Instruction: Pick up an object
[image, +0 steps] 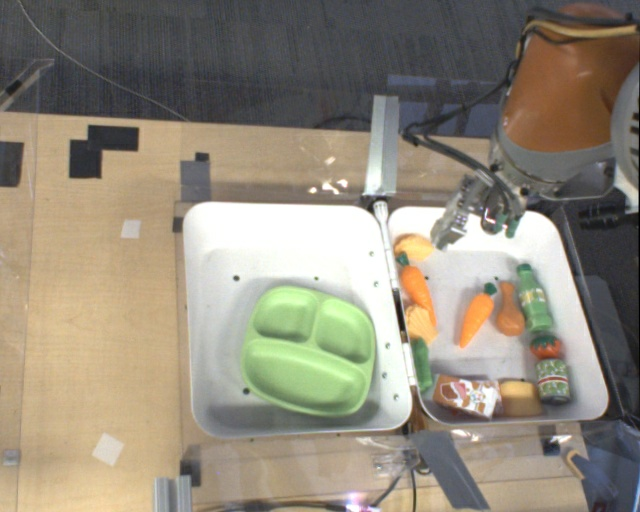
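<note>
Camera view: end effector over the right bin's far left corner, nothing held

Item 1. End effector (452, 226), hanging at the far left of the right bin (575, 262). Its fingers are standing slightly apart with nothing showing between them.

Item 2. Nearest candidate: a small yellow-orange piece (413, 246), lying just beside the end effector, toward the near-left, against the divider between the bins.

Item 3. A carrot (415, 288), lying next along the divider, its long axis running from far to near with a slight slant. A second carrot (476, 314) is sitting mid-bin, long axis tilted, green top pointing to the far right.

Item 4. A green bottle (533, 300) and a brown pear-like piece (510, 311), lying side by side along the right wall, well apart from the end effector.

Item 5. A small carton (467, 396) and further pieces, lining the near edge.

Item 6. Left bin (210, 240), carrying a green divided plate (308, 350).

Judgement: the grasp is not yet made. The yellow-orange piece is lying closest, so the coming move is likely calling for a short drop toward the near-left, with the divider crowding the fingers on that side.
</note>
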